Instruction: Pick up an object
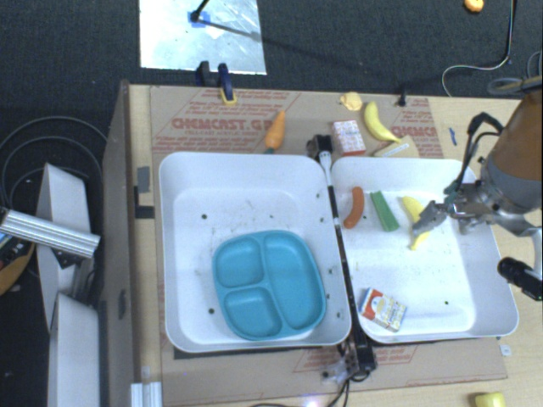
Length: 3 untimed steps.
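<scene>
Two white bins sit side by side; your gripper point(428, 217) hangs in the right bin point(458, 312), right of centre frame, fingers spread, holding nothing. Just left lies the yellow piece point(413, 207), long axis running upper left to lower right.

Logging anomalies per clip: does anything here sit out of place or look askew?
Yes. A carrot, a banana and a small box lie on the cardboard behind the bins, outside them. In the right bin, a small carton lies tilted near the front.
</scene>
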Motion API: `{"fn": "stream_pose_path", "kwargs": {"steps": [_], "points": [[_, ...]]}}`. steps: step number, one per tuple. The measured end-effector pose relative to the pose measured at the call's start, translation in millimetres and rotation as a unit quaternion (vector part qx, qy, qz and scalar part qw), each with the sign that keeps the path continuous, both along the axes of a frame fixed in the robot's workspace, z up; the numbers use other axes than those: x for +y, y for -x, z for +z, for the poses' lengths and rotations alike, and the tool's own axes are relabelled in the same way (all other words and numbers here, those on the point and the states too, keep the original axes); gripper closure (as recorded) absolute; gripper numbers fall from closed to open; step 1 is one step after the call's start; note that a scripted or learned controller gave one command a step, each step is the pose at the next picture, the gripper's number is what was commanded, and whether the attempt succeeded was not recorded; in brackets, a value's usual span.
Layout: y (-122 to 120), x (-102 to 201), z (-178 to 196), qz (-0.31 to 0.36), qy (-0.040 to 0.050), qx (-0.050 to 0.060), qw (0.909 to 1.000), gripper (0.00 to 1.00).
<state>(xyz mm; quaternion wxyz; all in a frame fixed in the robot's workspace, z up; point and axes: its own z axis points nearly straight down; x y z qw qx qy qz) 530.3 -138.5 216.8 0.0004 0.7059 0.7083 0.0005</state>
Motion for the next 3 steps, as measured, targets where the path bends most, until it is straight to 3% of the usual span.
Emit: {"fn": "stream_pose_path", "kwargs": {"steps": [1,2,3], "points": [[-54,28,-34,0.002,-0.0002,0.000,1.0000,0.00],[-113,29,-138,0.002,0.0006,0.000,1.0000,0.00],[-113,28,-121,0.002,0.0003,-0.002,1.0000,1.00]]}}
